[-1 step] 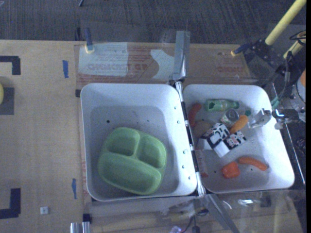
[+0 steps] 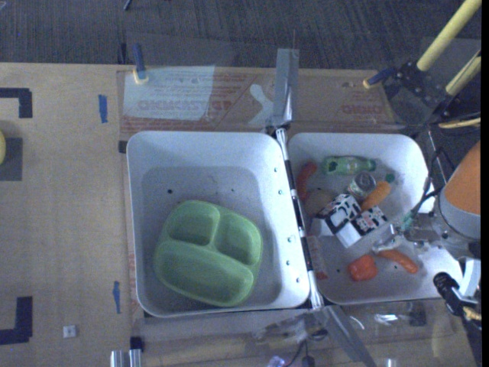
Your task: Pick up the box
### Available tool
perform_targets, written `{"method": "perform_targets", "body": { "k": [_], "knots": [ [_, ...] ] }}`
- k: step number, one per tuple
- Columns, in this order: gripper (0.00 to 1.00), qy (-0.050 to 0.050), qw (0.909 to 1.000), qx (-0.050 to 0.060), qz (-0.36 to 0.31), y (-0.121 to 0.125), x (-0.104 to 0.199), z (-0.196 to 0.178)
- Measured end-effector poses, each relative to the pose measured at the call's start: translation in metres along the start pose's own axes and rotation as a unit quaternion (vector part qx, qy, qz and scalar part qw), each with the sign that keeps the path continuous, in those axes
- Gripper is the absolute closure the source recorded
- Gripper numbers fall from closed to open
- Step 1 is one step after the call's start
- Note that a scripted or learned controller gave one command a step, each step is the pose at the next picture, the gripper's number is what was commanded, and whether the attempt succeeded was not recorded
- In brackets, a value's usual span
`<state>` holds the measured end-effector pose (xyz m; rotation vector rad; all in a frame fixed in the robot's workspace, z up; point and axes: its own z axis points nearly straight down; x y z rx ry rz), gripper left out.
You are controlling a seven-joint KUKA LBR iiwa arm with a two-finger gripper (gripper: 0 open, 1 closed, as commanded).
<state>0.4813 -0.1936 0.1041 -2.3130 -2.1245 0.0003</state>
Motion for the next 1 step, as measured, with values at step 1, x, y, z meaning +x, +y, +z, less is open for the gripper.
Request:
{"method": "perform_targets", "body": {
  "k": [1],
  "knots": [
    [0.00, 0.015, 0.9996, 0.003, 0.023, 0.0280, -0.0023, 0.0180]
  ]
}}
